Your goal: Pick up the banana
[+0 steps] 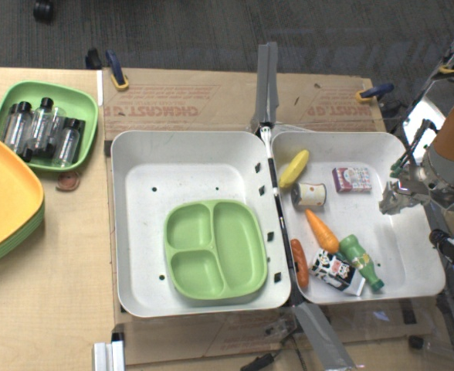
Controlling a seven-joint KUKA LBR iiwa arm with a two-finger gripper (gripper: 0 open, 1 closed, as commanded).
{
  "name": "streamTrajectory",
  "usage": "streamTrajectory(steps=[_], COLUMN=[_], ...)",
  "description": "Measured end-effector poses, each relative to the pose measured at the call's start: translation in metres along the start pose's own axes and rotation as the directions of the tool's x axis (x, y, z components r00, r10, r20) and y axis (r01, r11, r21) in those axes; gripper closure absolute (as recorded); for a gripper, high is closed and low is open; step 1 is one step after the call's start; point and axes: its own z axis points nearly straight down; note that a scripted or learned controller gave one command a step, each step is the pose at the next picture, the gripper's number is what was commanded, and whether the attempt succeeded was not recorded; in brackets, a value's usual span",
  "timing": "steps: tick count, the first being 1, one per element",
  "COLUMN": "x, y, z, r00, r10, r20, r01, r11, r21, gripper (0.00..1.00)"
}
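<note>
— So, where is the banana (293, 168)?

— Lying on the floor of the right bin (412, 280), in the corner farthest from the camera and hard by the divider between the two bins. A small can (310, 195) lies on its side just beside the banana, toward the camera. A pink box (352, 178) sits beyond the can, away from the divider. Nearer the camera than the banana lie a carrot (321, 231), a green bottle (360, 261) and a cow-print carton (337, 272).

— And your gripper (391, 202)?

— Over the same bin, well apart from the banana, on the far side of the pink box. It grips nothing; how wide it stands I cannot tell. A green divided plate (214, 249) lies in the left bin (134, 207).
</note>
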Motion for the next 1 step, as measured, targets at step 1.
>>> streamTrajectory(steps=[1], x=[0.0168], y=[-0.0523], z=[-0.0049], r00=[0.985], r10=[0.171], r20=[-0.002], r01=[-0.171], r11=[0.985], r21=[0.002], gripper=[1.0])
